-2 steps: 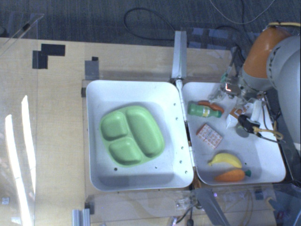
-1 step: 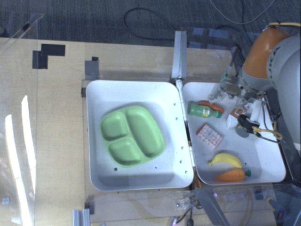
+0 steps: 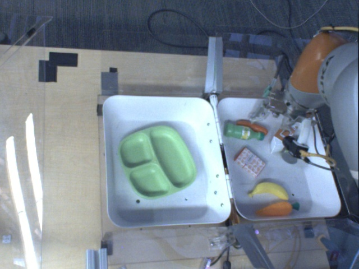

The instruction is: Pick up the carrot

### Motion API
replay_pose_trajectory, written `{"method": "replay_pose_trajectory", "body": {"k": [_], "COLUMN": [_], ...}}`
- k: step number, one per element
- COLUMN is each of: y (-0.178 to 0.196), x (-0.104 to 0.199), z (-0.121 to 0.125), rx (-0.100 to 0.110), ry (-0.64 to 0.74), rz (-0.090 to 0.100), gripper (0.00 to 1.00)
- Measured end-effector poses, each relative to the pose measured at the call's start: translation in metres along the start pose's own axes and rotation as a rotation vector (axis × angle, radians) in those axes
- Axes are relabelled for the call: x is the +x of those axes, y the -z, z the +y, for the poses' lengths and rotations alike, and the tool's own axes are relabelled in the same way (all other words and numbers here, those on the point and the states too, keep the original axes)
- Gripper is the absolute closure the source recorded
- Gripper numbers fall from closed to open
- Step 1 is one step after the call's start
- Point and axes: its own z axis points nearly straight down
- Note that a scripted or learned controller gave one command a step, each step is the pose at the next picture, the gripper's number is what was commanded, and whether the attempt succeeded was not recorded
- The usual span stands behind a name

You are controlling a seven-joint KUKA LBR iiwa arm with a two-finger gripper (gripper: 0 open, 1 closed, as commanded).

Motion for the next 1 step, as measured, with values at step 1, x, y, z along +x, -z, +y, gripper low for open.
{"method": "replay_pose_trajectory", "body": {"k": [1], "y": [-0.0121], "x": [-0.0009], "z": [-0.0085], "rx": [0.026], "ry": [-0.007], "rz": [-0.002], "gripper": [0.00]}}
